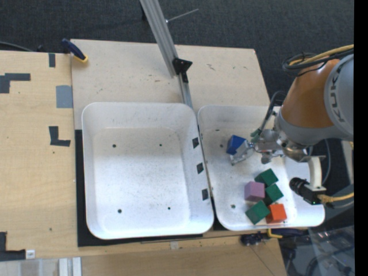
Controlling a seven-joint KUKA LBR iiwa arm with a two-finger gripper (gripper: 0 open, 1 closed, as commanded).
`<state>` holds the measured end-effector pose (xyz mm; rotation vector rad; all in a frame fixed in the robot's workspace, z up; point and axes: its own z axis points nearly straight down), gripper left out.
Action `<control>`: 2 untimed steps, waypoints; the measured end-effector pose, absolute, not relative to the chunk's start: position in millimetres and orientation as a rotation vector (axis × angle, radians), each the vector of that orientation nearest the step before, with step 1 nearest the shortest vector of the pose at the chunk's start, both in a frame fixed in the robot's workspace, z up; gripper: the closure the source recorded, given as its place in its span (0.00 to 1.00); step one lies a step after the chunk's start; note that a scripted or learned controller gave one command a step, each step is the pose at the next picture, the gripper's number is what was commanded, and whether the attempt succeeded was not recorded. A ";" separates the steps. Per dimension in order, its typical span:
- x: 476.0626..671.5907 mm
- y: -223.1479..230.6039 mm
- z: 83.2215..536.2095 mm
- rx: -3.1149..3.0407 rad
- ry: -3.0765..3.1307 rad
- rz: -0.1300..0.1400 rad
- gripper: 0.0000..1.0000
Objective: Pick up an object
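Hand (241, 156) low in the right bin (230, 117), just beside the blue block (235, 144), perhaps touching it; spread of the grasping parts impossible to tell from this angle. Block likely light and rigid, probably wood or foam: best taken across two flat opposite faces, away from the corners. Further toward the bin's near corner, a tight cluster: purple block (254, 190), green blocks (267, 177), orange block (278, 212). Smooth, speckled white plastic for both bins; left bin (138, 111) beside, on the pale wooden bench (34, 154).
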<state>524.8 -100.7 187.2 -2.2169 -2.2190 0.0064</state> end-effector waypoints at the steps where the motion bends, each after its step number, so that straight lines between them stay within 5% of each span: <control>1: 530.1 -96.3 140.0 -2.217 -2.218 0.007 0.00; 2: 529.0 -95.9 89.2 -2.219 -2.220 0.005 0.00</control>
